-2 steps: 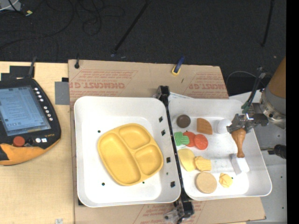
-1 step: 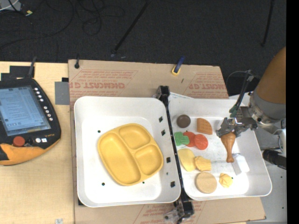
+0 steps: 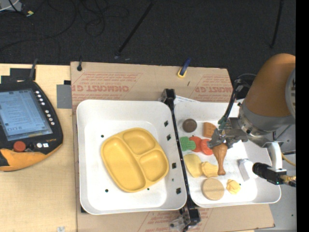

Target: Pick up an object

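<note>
Gripper [image 3: 223, 140] positioned in right bin [image 3: 263, 197], right of frame centre, over drumstick [image 3: 220, 154]. Finger state cannot be told; hidden by wrist. Drumstick judged light, rigid plastic, probably smooth and slip-prone. Narrow shank best pinched across, just below bulbous top. Red piece [image 3: 204, 145] touching at left, risk of crowding.

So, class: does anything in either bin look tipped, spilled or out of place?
Nothing stands out. The yellow divided plate lies flat in the left bin. The toy foods, among them a drumstick and a round cracker, lie loose inside the right bin.
</note>
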Controlling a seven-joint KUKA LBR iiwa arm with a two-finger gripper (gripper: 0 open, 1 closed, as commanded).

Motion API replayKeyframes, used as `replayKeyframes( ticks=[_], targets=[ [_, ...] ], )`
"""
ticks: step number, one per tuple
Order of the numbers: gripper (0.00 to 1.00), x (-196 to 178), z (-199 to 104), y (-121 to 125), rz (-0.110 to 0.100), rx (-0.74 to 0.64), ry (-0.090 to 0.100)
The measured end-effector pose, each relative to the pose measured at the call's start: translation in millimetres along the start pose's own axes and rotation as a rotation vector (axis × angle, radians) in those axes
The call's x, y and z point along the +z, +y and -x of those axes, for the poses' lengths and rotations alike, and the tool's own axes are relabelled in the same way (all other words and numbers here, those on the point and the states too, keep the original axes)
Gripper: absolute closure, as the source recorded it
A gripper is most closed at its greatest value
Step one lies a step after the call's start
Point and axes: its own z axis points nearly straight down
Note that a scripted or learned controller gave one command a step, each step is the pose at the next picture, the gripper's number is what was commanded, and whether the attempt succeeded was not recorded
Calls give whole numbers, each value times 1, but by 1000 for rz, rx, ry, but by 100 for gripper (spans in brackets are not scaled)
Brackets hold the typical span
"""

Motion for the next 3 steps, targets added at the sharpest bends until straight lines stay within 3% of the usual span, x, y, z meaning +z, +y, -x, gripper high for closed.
replayKeyframes(
  ticks=[1,2,3],
  targets=[
    [100,-13,-49,-18,1,0,0],
    [100,-13,-63,-24,1,2,-1],
    [100,-6,-57,-22,0,4,-3]
  ],
)
